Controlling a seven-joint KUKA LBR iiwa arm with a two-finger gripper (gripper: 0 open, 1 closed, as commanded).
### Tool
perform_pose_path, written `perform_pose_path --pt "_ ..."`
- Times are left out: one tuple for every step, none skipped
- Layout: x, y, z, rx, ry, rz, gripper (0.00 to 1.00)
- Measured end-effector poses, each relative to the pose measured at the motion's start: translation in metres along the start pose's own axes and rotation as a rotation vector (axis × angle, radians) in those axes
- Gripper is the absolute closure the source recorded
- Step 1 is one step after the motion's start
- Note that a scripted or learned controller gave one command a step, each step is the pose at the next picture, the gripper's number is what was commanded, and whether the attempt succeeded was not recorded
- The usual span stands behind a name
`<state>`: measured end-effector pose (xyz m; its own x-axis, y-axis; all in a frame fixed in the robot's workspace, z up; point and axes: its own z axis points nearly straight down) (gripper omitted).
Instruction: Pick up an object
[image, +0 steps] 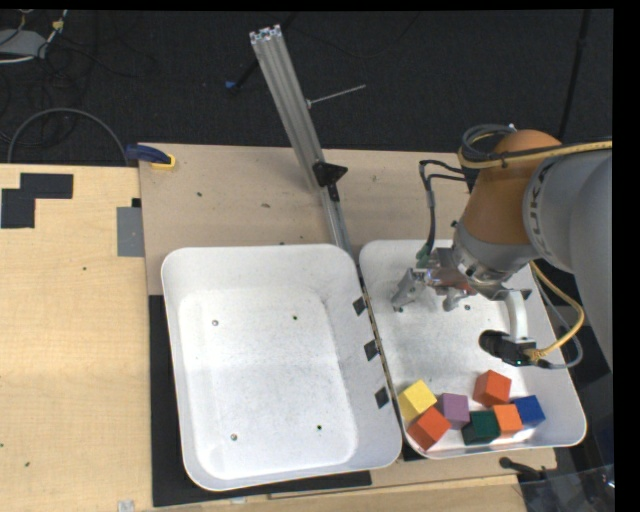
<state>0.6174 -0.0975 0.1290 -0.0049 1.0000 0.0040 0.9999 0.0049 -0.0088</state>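
Several coloured blocks lie bunched in the near corner of the right bin: a yellow block, a purple block, a red-orange block, a green block, an orange block, a blue block and a red block. My gripper hangs over the far middle of that bin, well behind the blocks. It is open, its fingers spread, with nothing between them.
The left bin sits beside the right one, with black clips along the shared edge. A slanted aluminium post rises behind the bins. A blue clamp sits at the bench's far left. A cable loops off the wrist.
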Motion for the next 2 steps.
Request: perform_pose_path --pt "-0.005 0.0 -0.015 -0.004 -0.003 0.009 1.0" --pt "0.043 0.005 -0.129 -0.014 -0.003 0.001 1.0"
